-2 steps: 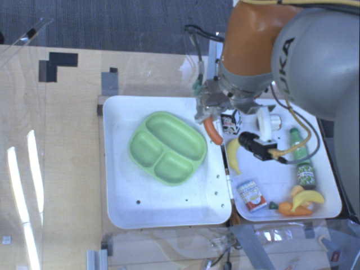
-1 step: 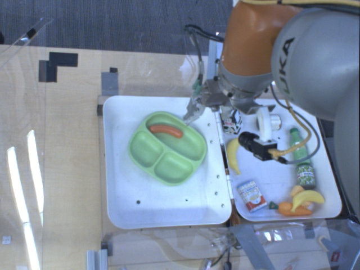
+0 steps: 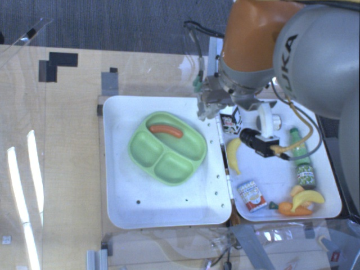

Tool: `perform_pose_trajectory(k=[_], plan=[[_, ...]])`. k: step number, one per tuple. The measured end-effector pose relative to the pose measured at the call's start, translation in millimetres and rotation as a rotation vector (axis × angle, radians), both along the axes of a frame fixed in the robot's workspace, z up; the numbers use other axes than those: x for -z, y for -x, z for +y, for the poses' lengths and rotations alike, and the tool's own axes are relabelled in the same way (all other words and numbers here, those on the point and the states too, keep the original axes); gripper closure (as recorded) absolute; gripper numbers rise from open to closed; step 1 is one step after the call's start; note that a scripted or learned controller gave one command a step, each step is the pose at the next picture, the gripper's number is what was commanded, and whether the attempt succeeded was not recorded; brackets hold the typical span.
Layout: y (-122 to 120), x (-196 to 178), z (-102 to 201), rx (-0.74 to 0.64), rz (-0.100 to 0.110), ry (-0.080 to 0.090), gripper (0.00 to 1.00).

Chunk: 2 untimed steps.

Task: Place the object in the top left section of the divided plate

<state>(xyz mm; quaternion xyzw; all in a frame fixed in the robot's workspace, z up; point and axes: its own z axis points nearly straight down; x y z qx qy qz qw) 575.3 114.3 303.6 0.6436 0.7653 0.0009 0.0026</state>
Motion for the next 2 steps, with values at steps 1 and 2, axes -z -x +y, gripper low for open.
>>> perform_pose_trajectory(k=[1,2], plan=[[-43.8,-94.1,-64.6,0.077,0.000,-0.001,1.00],[-43.8,-93.8,-64.2,0.076,0.001,-0.001,0.00]])
